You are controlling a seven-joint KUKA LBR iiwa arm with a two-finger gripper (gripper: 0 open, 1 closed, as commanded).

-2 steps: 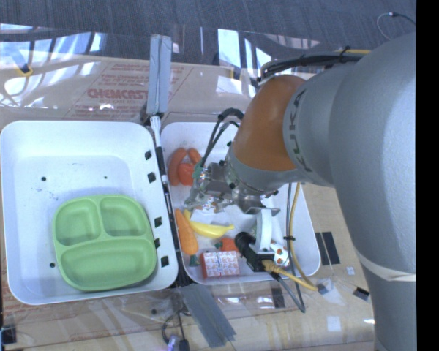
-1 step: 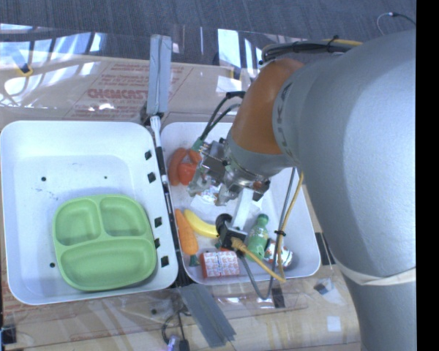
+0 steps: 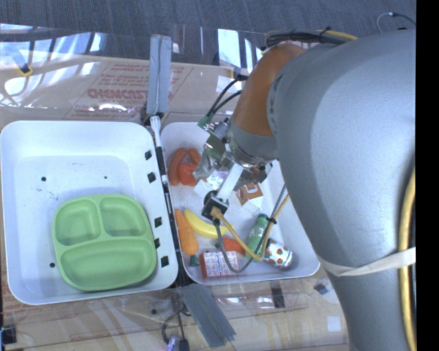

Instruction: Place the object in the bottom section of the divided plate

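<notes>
Plate [image 3: 101, 237], green and divided, lies in the left bin [image 3: 29, 159], well apart from the end effector [image 3: 209, 164]. We see the end effector low over the right bin [image 3: 241, 278], just beside a round orange-red thing [image 3: 181, 168]. We cannot tell how far open it is, or whether it holds anything. The arm [image 3: 351, 145] hides that bin's right side. A banana [image 3: 199, 225], a carrot [image 3: 186, 234] and a green bottle [image 3: 257, 232] lie nearer us.

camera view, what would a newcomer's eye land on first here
The big grey arm with its orange band looms on the right, its gripper hanging over the right bin. That bin is crowded with small things, a yellow banana and an orange carrot among them. In the left bin a green divided plate lies with nothing in its sections.
</notes>
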